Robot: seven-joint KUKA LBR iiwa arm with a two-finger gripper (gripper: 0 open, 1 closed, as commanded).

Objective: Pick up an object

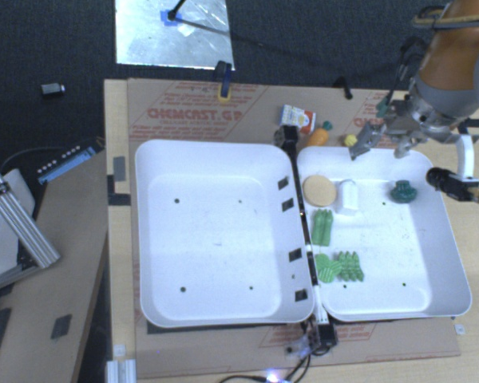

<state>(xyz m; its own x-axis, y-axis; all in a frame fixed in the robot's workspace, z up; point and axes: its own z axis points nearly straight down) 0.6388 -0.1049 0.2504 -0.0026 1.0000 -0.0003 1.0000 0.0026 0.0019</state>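
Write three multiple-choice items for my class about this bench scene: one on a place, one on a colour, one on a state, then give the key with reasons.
1. Where does the round tan disc lie?
A. In the left white bin
B. In the right white bin, near its left wall
C. On the board outside the bins

2. What colour is the small knobbed piece near the right bin's right side?
A. Dark teal green
B. Red
C. Yellow

3. Where is the two-finger gripper?
A. Pressed onto the disc
B. Over the left bin
C. Above the right bin's far edge, apart from the objects

Key: B, the disc sits beside the divider; A, it is teal; C, the gripper hangs at the far rim.
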